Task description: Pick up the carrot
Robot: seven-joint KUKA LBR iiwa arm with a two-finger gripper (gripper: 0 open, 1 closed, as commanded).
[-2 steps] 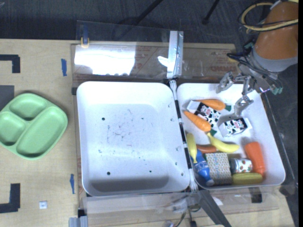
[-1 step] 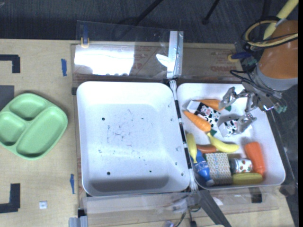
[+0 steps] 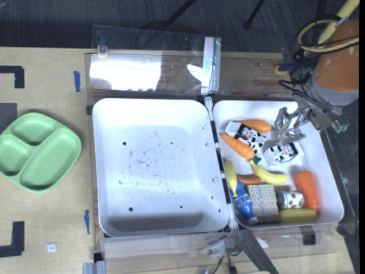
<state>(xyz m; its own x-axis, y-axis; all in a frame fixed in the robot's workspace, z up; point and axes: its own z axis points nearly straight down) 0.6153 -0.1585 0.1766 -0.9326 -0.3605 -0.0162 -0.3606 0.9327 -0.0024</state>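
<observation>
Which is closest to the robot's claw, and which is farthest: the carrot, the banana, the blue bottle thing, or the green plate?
From the gripper, in the camera view:
1. Carrot, just left of it in the right bin.
2. Banana, below it, about as near as the carrot; too close to call.
3. Blue bottle, at the bin's lower left corner.
4. Green plate, far left on the bench.

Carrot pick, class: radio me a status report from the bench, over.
Silver two-finger pincer above right white bin, holding nothing. Orange tapered carrot lies left of it, ungrasped. Black-and-white patterned card touches carrot.
</observation>
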